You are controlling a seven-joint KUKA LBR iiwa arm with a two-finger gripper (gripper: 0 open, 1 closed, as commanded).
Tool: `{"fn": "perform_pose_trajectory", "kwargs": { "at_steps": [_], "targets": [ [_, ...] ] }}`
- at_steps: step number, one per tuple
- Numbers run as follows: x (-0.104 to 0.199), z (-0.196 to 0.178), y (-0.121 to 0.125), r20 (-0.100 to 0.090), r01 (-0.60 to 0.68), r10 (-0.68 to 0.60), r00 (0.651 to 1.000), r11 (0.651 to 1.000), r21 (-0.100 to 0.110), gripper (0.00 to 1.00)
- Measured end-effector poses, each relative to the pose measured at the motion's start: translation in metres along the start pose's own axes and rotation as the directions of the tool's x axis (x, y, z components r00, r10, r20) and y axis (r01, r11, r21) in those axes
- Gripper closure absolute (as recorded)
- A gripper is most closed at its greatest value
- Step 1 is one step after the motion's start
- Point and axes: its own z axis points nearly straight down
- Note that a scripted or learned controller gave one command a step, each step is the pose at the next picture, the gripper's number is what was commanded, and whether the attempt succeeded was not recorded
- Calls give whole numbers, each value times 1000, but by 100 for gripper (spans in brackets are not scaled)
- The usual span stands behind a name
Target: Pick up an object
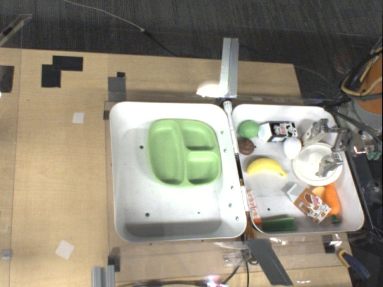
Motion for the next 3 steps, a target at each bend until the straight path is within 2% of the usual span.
{"fn": "perform_pose_trajectory", "kwargs": {
  "at_steps": [1, 2, 3],
  "targets": [
    [38, 49, 2, 31, -157, 157, 987, 988, 8, 0],
    [44, 55, 20, 55, -202, 201, 978, 979, 15, 0],
    [57, 55, 19, 81, -279, 278, 957, 960, 13, 0]
  ]
}}
